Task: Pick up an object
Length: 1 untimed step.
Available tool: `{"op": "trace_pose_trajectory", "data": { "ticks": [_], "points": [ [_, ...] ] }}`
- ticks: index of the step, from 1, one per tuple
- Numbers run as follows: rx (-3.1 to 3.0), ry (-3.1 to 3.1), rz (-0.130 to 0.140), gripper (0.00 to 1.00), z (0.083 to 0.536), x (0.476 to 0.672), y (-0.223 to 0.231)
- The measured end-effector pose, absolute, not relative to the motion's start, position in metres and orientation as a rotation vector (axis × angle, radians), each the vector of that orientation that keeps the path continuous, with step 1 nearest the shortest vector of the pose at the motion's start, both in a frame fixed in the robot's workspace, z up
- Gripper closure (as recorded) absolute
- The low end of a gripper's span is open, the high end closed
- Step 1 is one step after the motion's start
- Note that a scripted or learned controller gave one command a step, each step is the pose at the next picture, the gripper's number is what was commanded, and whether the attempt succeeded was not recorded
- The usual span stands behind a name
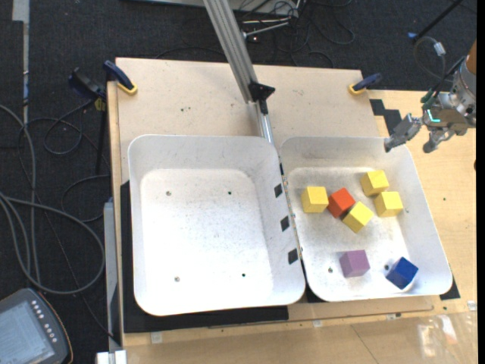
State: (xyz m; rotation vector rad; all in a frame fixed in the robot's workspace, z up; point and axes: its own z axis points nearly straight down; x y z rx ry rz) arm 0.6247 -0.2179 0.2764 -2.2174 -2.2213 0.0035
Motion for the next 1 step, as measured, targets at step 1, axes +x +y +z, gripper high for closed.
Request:
{"op": "trace_pose_trajectory", "data": {
  "ticks": [1],
  "points": [
    [-2.218, -2.226, 0.002, 0.00, 0.2790, 0.6255, -0.2176]
  ]
}}
